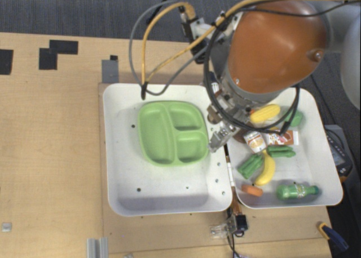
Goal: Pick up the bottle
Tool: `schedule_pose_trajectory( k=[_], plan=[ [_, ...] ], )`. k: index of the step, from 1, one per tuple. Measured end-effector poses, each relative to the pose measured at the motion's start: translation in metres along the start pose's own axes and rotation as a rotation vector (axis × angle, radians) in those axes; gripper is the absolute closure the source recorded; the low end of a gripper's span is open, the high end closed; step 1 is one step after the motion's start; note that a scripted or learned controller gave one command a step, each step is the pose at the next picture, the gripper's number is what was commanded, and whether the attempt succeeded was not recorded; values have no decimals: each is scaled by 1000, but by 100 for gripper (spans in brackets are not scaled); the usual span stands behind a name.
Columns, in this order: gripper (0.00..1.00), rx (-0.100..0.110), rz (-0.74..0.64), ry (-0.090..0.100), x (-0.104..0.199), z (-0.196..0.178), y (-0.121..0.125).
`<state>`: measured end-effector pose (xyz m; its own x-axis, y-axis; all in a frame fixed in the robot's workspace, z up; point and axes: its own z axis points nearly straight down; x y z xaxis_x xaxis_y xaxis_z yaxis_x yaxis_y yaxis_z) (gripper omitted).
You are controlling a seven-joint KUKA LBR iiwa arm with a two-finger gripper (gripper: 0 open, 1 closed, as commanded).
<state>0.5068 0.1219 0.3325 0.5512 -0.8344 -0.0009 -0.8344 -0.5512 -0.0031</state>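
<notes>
A green bottle lies on its side in the front right corner of the right bin. A small brown bottle with a white label lies near that bin's middle, just under the arm. The arm's big orange band hangs over the back of the right bin. Below it, my gripper sits low over the wall between the two bins, beside the right edge of a green plate. It is well to the left of the green bottle, and nothing shows between its tips.
A green divided plate lies in the left bin. The right bin also holds a yellow corn cob, a banana, green vegetables, a red-labelled packet and a small orange piece. Cables loop over the back.
</notes>
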Motion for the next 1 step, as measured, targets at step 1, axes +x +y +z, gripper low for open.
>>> schedule_pose_trajectory(
  k=[1],
  plan=[
    [100,0,-161,0,-26,21,7]
  ],
)
